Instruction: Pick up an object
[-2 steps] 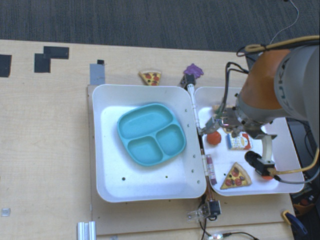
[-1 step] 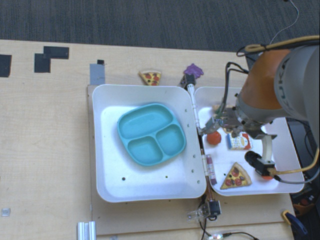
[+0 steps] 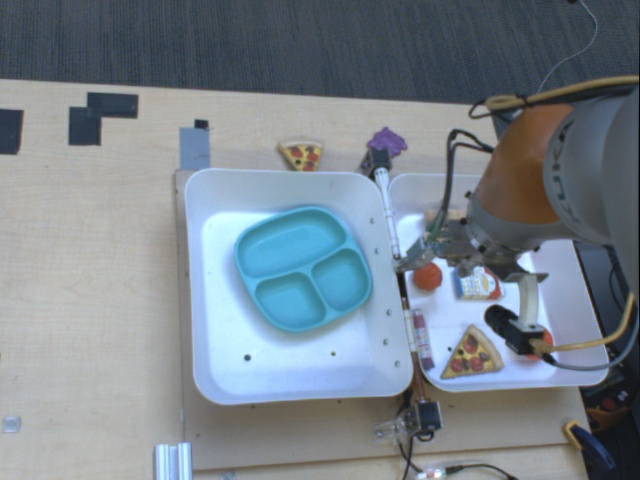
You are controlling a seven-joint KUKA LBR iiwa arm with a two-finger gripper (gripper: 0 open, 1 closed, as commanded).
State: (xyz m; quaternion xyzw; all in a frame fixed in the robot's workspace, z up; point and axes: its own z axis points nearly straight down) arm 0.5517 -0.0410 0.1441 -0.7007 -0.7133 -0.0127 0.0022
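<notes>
Camera view: gripper (image 3: 437, 251) above tomato (image 3: 428, 277), pizza slice (image 3: 472, 353) nearby (right bin (image 3: 580, 268)).

A single fixed camera looks down from above the bench (image 3: 90, 268) at a slant, apparently from its near edge, far enough back to take in both white bins (image 3: 205, 298), bench surface and dark floor (image 3: 300, 18) beyond.
</notes>
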